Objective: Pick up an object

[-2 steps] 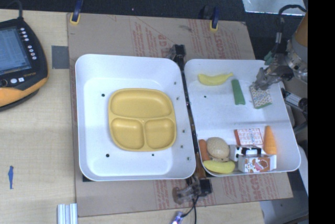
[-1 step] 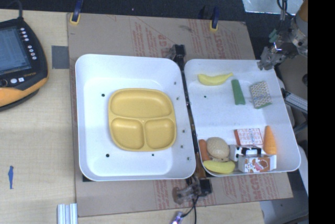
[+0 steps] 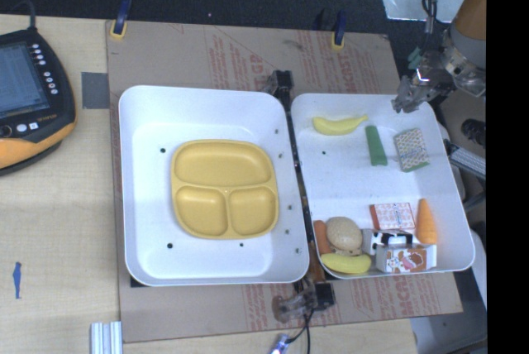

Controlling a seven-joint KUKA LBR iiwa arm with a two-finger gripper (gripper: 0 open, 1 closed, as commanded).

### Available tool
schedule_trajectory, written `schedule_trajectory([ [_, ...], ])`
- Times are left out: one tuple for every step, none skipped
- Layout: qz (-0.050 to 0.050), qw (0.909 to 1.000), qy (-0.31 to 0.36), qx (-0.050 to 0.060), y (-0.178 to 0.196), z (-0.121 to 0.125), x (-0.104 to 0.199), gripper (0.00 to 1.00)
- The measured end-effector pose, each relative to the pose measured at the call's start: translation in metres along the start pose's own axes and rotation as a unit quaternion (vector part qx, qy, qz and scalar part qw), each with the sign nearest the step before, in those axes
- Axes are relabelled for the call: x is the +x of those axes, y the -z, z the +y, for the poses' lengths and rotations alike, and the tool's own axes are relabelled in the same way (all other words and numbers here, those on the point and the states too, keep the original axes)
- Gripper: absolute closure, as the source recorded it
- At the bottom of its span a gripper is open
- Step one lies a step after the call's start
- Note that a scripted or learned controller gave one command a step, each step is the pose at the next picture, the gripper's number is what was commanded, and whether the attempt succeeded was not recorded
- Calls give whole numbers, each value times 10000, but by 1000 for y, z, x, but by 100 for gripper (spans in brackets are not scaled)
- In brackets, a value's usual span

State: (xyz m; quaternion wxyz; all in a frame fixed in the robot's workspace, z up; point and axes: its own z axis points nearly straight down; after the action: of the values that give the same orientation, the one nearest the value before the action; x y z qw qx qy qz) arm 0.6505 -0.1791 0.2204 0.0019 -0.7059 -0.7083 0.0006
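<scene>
My gripper (image 3: 406,100) hangs above the far right corner of the right bin (image 3: 331,179), up beside its rim, with nothing seen in it. Inside that bin, a yellow banana (image 3: 339,125) lies at the far side. A green block (image 3: 376,145) and a speckled sponge (image 3: 411,149) sit just below the gripper. At the near end are a carrot (image 3: 426,220), a red and white box (image 3: 392,217), a brown potato (image 3: 344,234), a second banana (image 3: 345,263) and a small carton (image 3: 403,255).
The left bin (image 3: 140,137) holds a yellow divided plate (image 3: 225,187). A control pendant (image 3: 29,96) lies on the bench at the far left. Clamps (image 3: 338,30) pin the cardboard sheet along its far edge.
</scene>
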Motion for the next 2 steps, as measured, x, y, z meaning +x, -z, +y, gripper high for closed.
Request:
schedule_trajectory([
  [-8, 10000, -5, 5, -31, -8, -33, 100],
  [-6, 10000, -11, -11, -3, -22, -33, 100],
])
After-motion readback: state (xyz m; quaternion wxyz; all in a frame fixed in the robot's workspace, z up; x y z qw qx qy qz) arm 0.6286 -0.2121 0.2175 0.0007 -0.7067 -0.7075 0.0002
